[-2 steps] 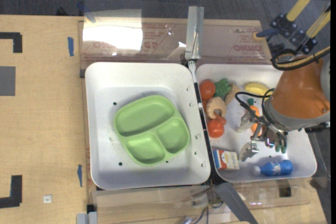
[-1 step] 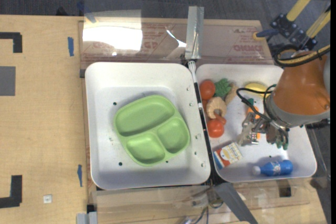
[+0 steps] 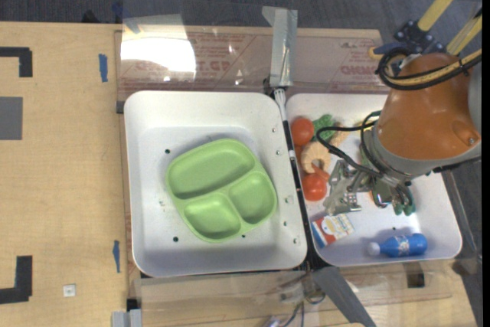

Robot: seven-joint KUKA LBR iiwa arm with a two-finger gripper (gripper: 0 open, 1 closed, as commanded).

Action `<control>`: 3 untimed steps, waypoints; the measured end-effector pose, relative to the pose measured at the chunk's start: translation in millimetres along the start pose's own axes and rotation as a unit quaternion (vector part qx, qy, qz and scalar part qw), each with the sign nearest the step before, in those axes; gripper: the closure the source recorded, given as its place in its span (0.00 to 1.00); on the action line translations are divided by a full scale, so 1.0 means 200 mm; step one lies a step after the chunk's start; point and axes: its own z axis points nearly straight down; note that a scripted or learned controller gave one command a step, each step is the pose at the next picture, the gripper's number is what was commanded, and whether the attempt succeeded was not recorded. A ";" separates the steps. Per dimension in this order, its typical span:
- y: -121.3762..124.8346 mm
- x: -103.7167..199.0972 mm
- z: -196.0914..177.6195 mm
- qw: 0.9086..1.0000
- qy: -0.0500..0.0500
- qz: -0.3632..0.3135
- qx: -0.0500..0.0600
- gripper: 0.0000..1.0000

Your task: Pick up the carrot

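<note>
Presently: tool (image 3: pixel 346 195), finger state indiscernible, hangs in right bin (image 3: pixel 448 230). Carrot (image 3: pixel 383 197) probably lies beneath my wrist; centre over it, descend straight, avoid tomato (image 3: pixel 315 186).

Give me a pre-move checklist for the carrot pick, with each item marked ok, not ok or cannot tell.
1. Carrot located: cannot tell. An orange piece with a green top shows beside the gripper, partly hidden by the arm.
2. Gripper over the right bin: ok.
3. Finger opening: cannot tell; the metal parts blur together.
4. Something between the fingers: cannot tell.
5. Neighbours near the gripper: not ok. Two tomatoes and a pale item lie just to the gripper's left in the view, a small carton just below it.
6. Blue bottle apart from the gripper: ok.
7. Green divided plate in the left bin, away from the work: ok.
</note>
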 end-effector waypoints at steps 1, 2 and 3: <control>-0.01 0.01 0.01 1.000 0.002 0.001 0.000 0.00; -0.29 -0.08 0.33 0.999 0.006 -0.051 0.000 0.00; -0.39 -0.19 0.46 0.998 0.002 0.066 0.000 0.00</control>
